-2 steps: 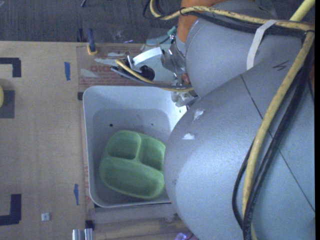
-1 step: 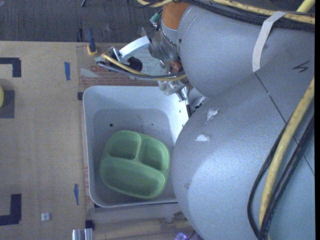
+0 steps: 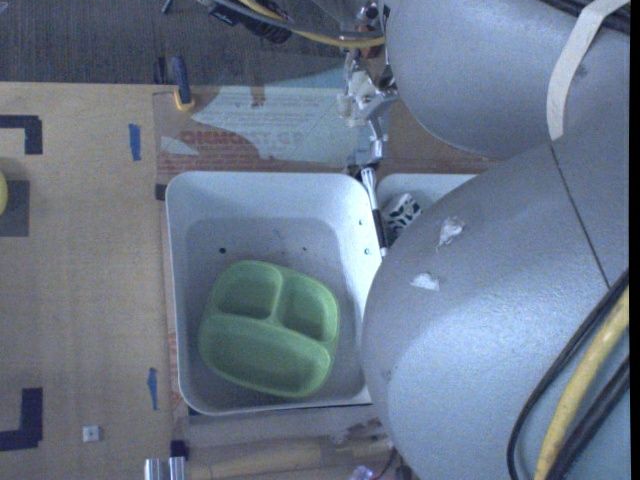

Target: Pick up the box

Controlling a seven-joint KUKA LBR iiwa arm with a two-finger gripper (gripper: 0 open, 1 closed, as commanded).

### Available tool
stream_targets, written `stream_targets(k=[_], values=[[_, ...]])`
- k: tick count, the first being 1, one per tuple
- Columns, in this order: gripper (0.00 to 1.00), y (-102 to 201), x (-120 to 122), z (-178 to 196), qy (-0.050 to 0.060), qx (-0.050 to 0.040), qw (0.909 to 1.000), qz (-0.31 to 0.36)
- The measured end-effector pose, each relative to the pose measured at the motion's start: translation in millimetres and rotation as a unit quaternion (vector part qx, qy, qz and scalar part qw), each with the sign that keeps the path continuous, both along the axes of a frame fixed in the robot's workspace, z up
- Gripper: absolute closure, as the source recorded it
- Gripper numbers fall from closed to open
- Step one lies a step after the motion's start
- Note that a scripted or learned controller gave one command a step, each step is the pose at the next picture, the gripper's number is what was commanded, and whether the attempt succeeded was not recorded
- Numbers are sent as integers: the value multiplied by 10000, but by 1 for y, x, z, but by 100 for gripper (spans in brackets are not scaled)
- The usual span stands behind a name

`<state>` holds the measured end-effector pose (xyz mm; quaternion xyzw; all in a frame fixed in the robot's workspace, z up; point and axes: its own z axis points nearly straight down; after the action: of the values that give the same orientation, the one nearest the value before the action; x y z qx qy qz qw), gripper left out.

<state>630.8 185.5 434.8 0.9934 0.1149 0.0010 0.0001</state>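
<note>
Plainly, the arm [image 3: 500,298] took up most of the view's right side, its broad grey body lying over nearly all of the right-hand bin [image 3: 440,180], of which a strip of white rim showed. Whether the gripper was wide, narrow or holding anything could not be told, since the arm's bulk covered that part of the scene. A yellow cable [image 3: 590,363] ran along the arm beside black ones near the lower right corner.

The box [image 3: 268,326] lay in the left-hand bin [image 3: 200,208], well apart from any visible part of the tool. It was a green, rounded piece with three shallow compartments on its upper face, one long and two smaller. It sat flat on the bin floor toward the near wall, turned at a slight angle to the bin's sides, with nothing touching it.

A small black-and-white patterned thing [image 3: 402,213] peeked out in the right-hand bin, just beside the wall shared by the two bins; what it was could not be made out.

Both bins stood on a pale wooden bench [image 3: 80,288] marked with black corner shapes [image 3: 25,133] and short strips of blue tape [image 3: 135,141]. Behind the left-hand bin lay a clear sheet [image 3: 260,128] with faded reddish print.
</note>
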Motion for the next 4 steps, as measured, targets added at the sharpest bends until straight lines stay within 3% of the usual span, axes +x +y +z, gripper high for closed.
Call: stream_targets(k=[1, 2, 3, 4], values=[[100, -8, -44, -300, 42, 3, 9999, 98], [100, -40, 15, -313, 22, -1, 10000, -61], [100, -89, -13, -327, 19, 29, 10000, -1], [100, -14, -22, -348, 3, 17, 10000, -94]])
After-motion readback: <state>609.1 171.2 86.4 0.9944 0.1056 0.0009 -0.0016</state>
